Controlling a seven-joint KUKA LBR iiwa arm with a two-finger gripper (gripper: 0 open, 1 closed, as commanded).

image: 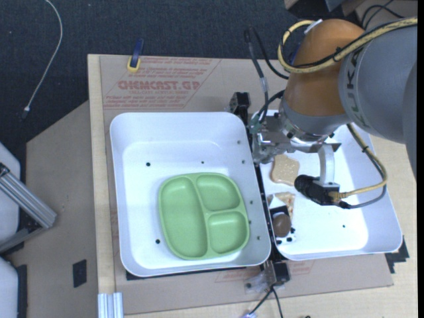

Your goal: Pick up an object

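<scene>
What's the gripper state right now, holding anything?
Gripper: cannot be told; it sits low in the right bin, over the tan slice.

The gripper point(286, 152) is largely covered by the arm's orange band point(321, 58) (finger state cannot be judged). Behind it, the right bin point(351, 234) is partly hidden; the arm is cut off at the frame edge.

arm comes in from the right, big grey link up top with the orange band bulging right above the wrist. wrist is pointed straight down, and the gripper point(286, 152) hangs under it, mostly tucked beneath the orange part. yellow and black cables loop around the wrist.
</scene>
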